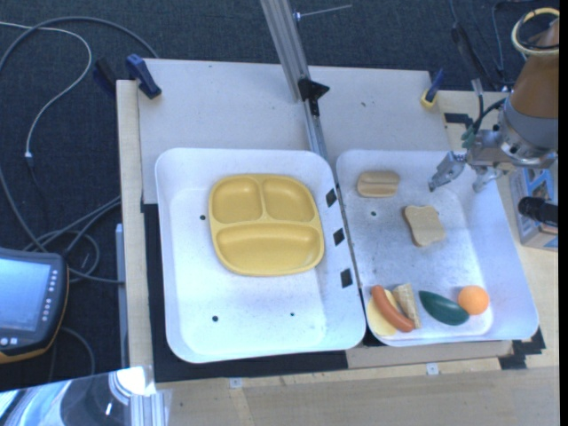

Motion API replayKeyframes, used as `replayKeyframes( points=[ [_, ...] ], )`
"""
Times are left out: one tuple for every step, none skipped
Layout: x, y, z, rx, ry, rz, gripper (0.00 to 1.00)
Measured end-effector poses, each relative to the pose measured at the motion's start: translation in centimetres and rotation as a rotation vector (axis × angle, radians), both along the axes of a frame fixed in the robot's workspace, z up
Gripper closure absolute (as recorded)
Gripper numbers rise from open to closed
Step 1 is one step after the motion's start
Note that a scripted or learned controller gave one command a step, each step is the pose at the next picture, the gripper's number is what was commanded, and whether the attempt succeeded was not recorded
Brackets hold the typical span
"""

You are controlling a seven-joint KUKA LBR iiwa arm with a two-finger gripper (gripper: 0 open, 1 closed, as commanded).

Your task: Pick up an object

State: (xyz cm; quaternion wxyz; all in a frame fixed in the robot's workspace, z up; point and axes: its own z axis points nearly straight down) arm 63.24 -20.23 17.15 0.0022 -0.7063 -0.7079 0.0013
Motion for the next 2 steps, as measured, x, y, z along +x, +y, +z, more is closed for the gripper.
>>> replayKeyframes(
  points=[
    [0.1,-0.1,-4.2,0.000,0.001,-0.001,0.00],
    [0.1,0.0,-8.0,-0.001,-0.003,-0.001,0.00]
  ],
)
